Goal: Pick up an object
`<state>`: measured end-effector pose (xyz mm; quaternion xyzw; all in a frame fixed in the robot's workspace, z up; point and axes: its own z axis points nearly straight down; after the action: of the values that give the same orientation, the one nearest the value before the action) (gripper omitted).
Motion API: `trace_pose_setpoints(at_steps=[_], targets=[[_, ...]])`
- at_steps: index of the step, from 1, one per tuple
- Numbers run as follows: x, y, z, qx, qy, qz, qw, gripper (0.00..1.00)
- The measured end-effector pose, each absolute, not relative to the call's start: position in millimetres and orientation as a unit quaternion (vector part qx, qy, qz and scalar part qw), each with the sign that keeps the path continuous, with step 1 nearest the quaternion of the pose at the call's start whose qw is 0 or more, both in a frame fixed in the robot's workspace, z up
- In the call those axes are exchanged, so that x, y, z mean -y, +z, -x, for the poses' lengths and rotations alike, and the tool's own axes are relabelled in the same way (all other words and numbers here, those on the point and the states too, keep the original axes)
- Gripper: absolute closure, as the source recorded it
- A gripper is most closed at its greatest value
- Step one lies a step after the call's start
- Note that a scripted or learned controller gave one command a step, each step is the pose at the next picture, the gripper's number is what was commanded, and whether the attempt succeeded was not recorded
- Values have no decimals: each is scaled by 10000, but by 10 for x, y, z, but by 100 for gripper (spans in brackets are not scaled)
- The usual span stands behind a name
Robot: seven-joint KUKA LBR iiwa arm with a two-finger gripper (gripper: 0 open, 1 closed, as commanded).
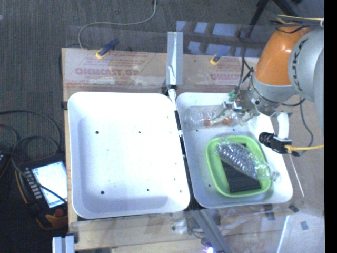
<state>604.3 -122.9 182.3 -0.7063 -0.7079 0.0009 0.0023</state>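
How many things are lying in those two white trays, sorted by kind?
Green dish: 1
Black flat block in the dish: 1
Crinkly clear plastic bag on the block: 1
Clear plastic bottle near the claw: 1
Total: 4, all in the right tray

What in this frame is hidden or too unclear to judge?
- Gripper: fingers too small and cluttered to read, camera view.
- Clear crumpled item under it: identity unclear, transparent against the white bin.
- Dark object in green tray: partly covered by a shiny wrapper.
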Motion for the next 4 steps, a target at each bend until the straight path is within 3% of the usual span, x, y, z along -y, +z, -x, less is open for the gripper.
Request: trace_pose_setpoints(at_steps=[1,2,3,4], targets=[[1596,1878,-5590,7256,14,6881,13,0],[2019,1118,-5401,6980,-46,7160,-55,0],[2083,1031,-5590,7051,-123,7089,-84,0],[2134,1097,-5599,7043,-100,7097,-164,100]])
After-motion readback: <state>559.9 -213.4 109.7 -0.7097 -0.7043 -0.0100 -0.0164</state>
